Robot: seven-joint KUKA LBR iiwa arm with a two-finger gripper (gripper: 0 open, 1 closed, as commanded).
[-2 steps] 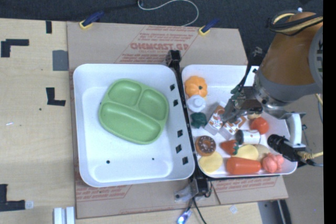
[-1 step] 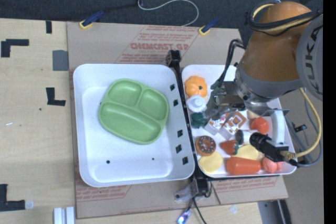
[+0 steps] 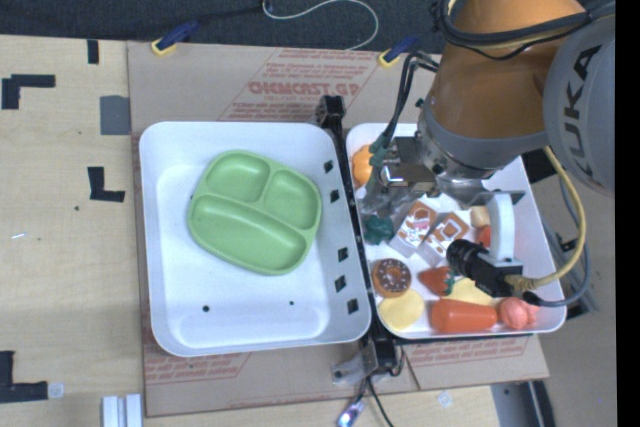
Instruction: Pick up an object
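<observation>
- Left bin (image 3: 170, 315): holds a green divided plate (image 3: 255, 210).
- Right bin (image 3: 527, 185): crowded with toy food, including a chocolate doughnut (image 3: 390, 276) and a carrot (image 3: 463, 316).
- Hand (image 3: 385, 185): low over the right bin's left side; I cannot tell its opening. Judged: reaching stage; next, close on one item and lift.

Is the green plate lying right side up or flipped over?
Right side up: the green plate lies in the left bin with its three compartments facing up, nothing in them.

Even overhead light, soft shadows, slight overall blur
</observation>
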